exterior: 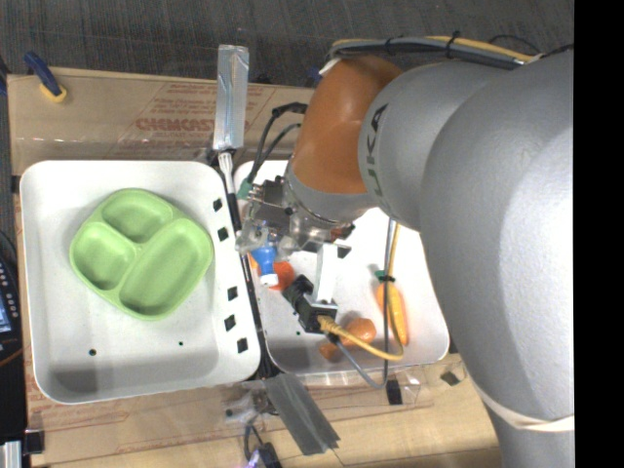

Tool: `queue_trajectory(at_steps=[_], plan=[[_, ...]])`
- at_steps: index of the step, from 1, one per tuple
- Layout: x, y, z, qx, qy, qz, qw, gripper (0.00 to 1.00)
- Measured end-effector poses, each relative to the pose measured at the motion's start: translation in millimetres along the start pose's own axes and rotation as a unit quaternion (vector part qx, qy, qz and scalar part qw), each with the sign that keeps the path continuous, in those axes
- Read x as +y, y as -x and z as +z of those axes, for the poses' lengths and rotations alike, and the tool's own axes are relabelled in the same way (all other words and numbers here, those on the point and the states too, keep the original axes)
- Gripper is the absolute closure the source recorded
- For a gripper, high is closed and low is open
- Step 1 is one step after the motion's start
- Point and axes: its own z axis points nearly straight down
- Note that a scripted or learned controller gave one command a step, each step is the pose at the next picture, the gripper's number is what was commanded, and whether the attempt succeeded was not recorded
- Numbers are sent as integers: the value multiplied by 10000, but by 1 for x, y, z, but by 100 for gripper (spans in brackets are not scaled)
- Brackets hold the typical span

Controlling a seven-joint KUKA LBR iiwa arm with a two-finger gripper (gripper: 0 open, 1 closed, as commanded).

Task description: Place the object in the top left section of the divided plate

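Green divided plate (142, 252) in left bin (58, 359), hand (261, 234) low over right bin (429, 344) — blue-orange object (267, 266) beneath, orientation and grip unclear

bins (39, 261): 2 | divided plate (142, 252): 1 | carrot (394, 312): 1

Divided plate (141, 253): light green, three sections, sits flat in left bin (49, 291), upper-centre area, all sections bare. Object (270, 267): small blue-and-orange item, lying in right bin (429, 344) near its left wall, partly hidden; exact shape unclear.
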Motion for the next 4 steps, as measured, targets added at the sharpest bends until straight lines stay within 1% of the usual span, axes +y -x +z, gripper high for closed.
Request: queue_trajectory(at_steps=[1, 2, 3, 4], plan=[[-59, -13, -9, 0, 18, -33, 10000, 100], [-62, -83, -82, 10, 33, 766, 9971, 100], [-13, -128, -74, 6, 29, 1982, 9802, 100], [16, -151, -122, 18, 46, 3107, 9505, 100]])
